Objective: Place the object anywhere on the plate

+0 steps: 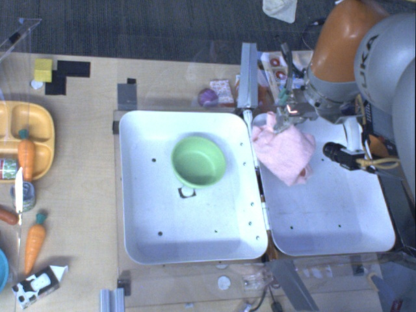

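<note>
A green round plate (pixel 199 160) lies in the left white bin (pixel 149 226), toward its upper middle. A crumpled pink cloth (pixel 286 151) is at the upper left of the right white bin (pixel 338 220), and its left edge overlaps the divider between the bins. My gripper (pixel 284 117) comes down from the grey and orange arm at the upper right. It is right at the cloth's top, where the fabric peaks up between the fingers. The gripper is shut on that peak, and the rest of the cloth hangs below it.
A small dark mark (pixel 187 192) lies on the left bin floor just below the plate. A black part of the arm (pixel 341 155) sticks out over the right bin. Toy carrots and a yellow tray (pixel 26 138) sit far left on the bench. Small items (pixel 218 95) lie behind the bins.
</note>
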Robot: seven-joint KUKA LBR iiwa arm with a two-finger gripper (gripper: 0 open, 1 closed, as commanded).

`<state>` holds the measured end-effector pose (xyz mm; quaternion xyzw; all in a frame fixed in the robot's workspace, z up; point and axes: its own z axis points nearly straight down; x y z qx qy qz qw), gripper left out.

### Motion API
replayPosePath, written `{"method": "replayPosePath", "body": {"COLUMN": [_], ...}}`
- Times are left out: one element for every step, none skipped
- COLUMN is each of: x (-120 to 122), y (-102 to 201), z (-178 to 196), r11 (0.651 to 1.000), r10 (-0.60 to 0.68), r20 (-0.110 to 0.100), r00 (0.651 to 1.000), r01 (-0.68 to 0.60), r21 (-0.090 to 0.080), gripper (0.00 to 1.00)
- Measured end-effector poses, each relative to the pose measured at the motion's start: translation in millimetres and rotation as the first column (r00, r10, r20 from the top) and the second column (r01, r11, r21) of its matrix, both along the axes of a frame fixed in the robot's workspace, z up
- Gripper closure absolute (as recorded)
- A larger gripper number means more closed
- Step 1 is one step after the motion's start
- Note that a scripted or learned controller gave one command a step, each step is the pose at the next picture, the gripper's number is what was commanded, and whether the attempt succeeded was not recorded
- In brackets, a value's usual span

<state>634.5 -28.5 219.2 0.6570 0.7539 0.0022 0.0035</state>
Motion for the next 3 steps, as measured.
{"method": "replayPosePath", "body": {"x": [-23.0,-31.6,-31.5], "y": [65.9,148.5,148.1], "z": [12.3,21.7,21.8], "r11": [0.994,0.99,0.99], "r10": [0.113,0.139,0.138], "r20": [-0.001,-0.001,-0.001], "r00": [0.994,0.99,0.99], "r01": [-0.113,-0.139,-0.138], "r21": [0.002,0.003,0.002], "gripper": [1.0,1.0,0.0]}}
